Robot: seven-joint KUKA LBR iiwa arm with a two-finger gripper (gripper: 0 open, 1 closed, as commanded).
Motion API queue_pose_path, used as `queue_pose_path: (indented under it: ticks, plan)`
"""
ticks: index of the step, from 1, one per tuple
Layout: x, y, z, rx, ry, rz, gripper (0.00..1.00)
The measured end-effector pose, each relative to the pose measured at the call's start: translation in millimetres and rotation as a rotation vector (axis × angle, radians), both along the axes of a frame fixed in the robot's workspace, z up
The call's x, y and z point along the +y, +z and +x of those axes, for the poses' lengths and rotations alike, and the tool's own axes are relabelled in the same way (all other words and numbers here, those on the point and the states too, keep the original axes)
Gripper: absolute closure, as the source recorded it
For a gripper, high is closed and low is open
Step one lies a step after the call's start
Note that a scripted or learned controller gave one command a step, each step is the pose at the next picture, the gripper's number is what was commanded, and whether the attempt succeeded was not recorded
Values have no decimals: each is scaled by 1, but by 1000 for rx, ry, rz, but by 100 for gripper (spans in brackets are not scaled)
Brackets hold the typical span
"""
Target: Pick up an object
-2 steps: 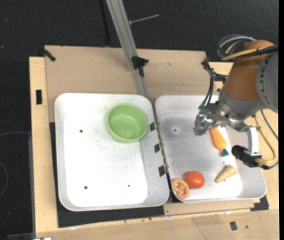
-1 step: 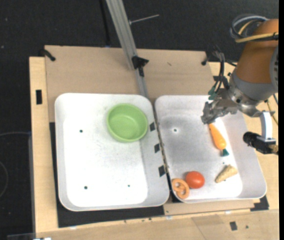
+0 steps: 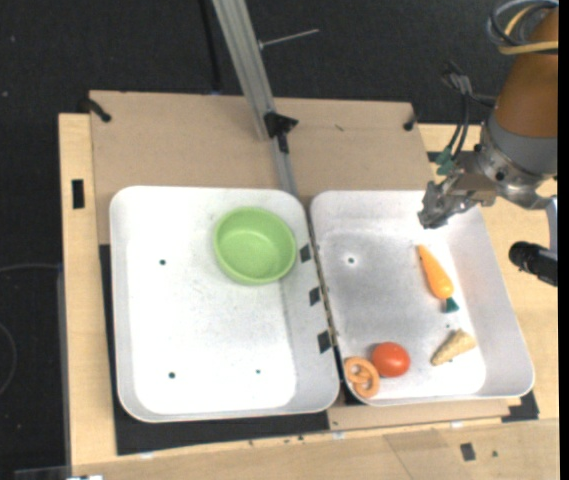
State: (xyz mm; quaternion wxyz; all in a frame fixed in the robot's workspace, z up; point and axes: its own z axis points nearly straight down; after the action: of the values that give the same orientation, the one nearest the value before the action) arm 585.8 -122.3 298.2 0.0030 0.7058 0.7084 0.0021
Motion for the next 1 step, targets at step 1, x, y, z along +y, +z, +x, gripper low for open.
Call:
queue_pose_path:
  ticks: [1]
  plan:
    - [49,-7,18,5,2,1,100]
